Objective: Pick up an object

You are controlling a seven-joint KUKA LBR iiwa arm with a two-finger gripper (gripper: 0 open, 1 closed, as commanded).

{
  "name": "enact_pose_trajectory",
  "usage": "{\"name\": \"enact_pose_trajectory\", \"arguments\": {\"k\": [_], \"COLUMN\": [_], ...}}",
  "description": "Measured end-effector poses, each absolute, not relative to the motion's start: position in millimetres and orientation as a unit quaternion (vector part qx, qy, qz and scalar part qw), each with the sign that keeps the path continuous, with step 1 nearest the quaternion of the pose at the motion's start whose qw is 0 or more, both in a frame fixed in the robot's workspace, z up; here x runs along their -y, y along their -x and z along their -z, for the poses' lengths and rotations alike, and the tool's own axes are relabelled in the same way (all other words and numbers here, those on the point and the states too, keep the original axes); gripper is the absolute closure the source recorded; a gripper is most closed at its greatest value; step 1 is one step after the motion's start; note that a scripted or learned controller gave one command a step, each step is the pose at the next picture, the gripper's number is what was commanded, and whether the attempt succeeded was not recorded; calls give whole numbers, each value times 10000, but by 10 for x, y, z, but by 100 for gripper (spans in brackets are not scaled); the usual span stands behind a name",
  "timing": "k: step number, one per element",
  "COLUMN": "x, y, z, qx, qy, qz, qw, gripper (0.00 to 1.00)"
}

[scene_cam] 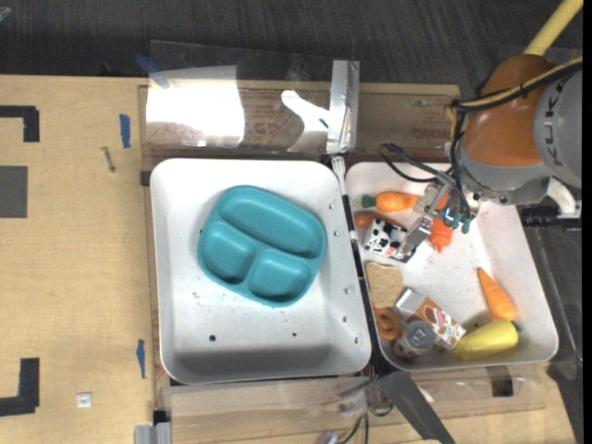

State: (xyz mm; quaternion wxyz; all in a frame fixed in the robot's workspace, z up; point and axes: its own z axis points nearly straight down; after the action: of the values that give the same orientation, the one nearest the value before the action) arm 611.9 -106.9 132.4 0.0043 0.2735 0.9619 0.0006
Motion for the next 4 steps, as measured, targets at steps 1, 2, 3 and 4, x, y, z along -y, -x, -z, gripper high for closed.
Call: {"name": "enact_pose_trajectory", "arguments": {"k": [1, 2, 3, 4], "x": [1394, 1299, 1906, 1924], "y": [-5414, -6462, -6059, -5321], "z": [-893, -892, -883, -889], "qx": [-9617, -9402, -9702, -9734], "qy": [-2741, -3403, -2422, -2290], "qz": [-7, 34, 9, 2], "qw": [55, -103, 34, 40], "gripper": [0, 0, 0, 0]}}
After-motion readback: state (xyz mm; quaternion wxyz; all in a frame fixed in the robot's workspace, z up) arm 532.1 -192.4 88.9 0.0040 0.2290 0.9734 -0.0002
